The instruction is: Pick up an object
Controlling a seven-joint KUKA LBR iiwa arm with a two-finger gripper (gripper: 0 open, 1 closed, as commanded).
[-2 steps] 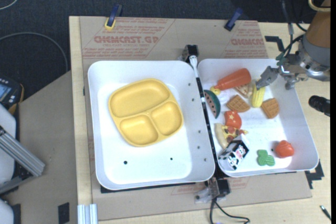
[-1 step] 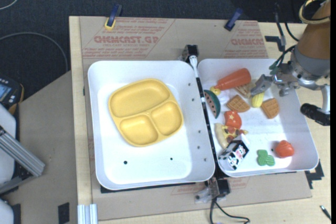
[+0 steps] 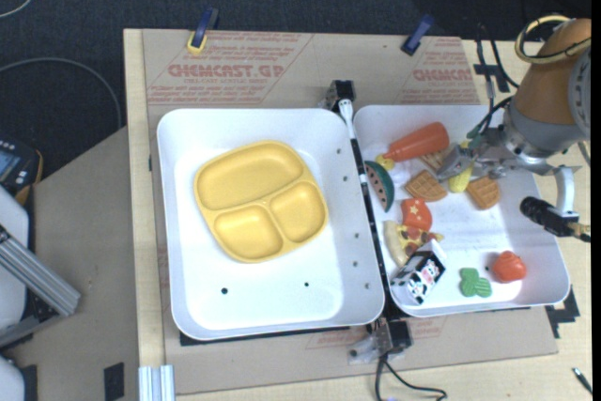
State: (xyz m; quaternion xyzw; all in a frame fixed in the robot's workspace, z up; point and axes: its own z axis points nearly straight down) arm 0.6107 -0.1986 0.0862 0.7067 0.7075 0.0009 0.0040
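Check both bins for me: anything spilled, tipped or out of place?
Nothing spilled. One oddity: the watermelon slice sits against the right bin's left wall, up on the divide. The yellow plate lies flat in the left bin.

Arm [image 3: 549, 99] reaches in from right, wrist angled down-left, gripper [image 3: 467, 160] low over bin.

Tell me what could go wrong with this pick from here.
The hand sits low in the right bin among crowded toys: a carrot, a waffle and another waffle. It may nudge neighbours aside or close on two at once. A small yellow piece beside it could slip out.
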